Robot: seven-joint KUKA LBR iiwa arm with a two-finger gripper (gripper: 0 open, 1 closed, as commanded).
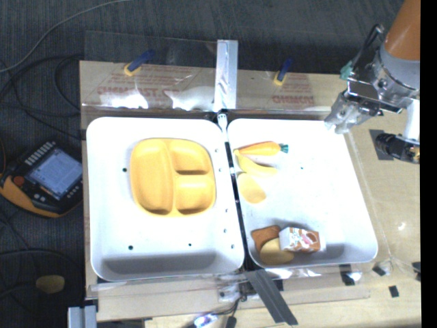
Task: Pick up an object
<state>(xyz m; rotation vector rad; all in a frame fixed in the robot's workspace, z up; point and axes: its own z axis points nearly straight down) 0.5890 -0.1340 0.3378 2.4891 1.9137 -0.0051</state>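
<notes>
**Operator:** How far along is the pick?

**Observer:** From the overhead camera, your judgement should be that it has hardly begun. The gripper (pixel 339 119) hangs over the top right corner of the right bin (pixel 328 183), above the rim, with nothing visibly in it. Whether it is released or clenched, you cannot tell from here; the tip is small and blurred.

**Operator:** What can I go for?

**Observer:** In the right bin you have a carrot (pixel 258 148) with a banana (pixel 254 162) just under it, touching or nearly so, and a yellow slice (pixel 252 190) below those. All three sit at roughly eight to nine o'clock from the gripper, well apart from it. Near the bin's bottom edge, a small carton (pixel 300 240) leans against a brown bun (pixel 268 245), at about seven o'clock from the gripper and farther off.

**Operator:** And the left bin?

**Observer:** It holds a yellow divided tray (pixel 172 176), at nine o'clock, farthest from the gripper. Everything is left: approach, descent, grip and lift.
</notes>
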